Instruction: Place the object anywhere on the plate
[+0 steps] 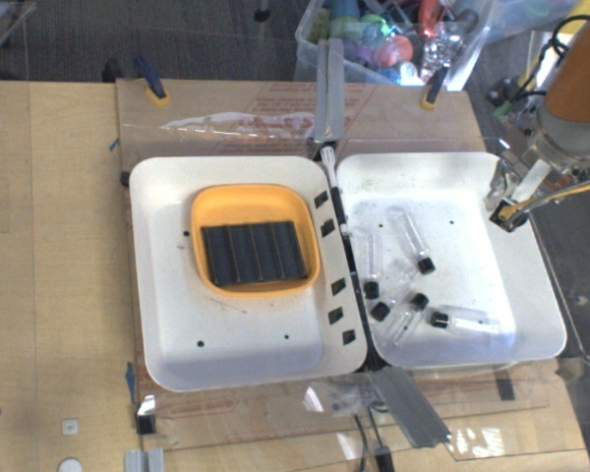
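Note:
An orange plate (205, 207) sits in the left bin (157, 293), and a black ribbed slab (254, 252) lies flat on it. Several clear tubes with black caps lie in the right bin (531, 303): one (411, 239) near the middle, one (368, 264) by the divider, and two (462, 320) (399, 318) towards the front. My gripper (506, 197) hangs over the right bin's right rim, above and to the right of the tubes, with nothing visible in it.
A raised divider with black tabs (334, 264) separates the two bins. A clear box of colourful items (393, 18) stands behind the bins. Bare bench lies to the left of the bins.

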### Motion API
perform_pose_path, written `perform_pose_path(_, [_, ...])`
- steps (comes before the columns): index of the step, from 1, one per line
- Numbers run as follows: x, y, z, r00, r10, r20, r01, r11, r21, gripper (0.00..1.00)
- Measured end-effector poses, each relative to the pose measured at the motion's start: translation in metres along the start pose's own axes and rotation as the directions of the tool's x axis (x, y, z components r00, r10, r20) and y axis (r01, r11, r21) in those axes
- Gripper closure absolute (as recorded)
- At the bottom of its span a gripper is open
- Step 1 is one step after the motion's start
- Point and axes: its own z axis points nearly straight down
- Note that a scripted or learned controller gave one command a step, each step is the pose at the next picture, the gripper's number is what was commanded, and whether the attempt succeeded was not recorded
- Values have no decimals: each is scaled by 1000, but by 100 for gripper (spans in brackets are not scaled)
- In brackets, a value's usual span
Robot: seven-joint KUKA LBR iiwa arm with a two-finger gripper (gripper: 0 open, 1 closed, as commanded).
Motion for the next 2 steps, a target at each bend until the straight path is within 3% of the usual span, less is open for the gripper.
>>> perform_pose_path(1, [20, 6, -19, 999, -42, -1, 42, 999, -3, 100])
perform_pose_path(2, [32, 11, -40, 967, -255, 2, 255, 967, -5, 100])
